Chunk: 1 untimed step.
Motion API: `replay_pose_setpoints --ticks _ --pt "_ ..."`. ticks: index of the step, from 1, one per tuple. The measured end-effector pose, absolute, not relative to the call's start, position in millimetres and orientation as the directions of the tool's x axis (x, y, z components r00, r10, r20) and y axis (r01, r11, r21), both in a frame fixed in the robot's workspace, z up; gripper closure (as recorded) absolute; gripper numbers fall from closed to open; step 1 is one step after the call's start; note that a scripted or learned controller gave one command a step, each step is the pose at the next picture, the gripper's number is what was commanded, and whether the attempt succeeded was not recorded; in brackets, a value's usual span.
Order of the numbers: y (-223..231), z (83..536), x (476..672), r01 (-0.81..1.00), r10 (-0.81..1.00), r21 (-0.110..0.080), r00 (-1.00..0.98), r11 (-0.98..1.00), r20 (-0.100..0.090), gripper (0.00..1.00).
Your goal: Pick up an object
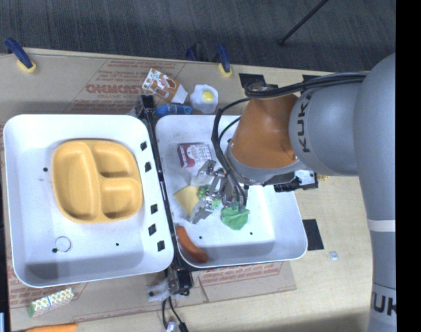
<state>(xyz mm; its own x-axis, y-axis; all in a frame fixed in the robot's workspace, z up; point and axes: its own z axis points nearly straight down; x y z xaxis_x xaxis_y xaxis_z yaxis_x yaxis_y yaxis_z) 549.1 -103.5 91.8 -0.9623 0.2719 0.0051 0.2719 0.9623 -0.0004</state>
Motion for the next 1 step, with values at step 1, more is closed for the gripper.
replay_pose_setpoints --ticks 1 --pt "-110.4 91.8 544.5 -0.036 -0.036 0.001 -0.999 0.999 0.007 0.00"
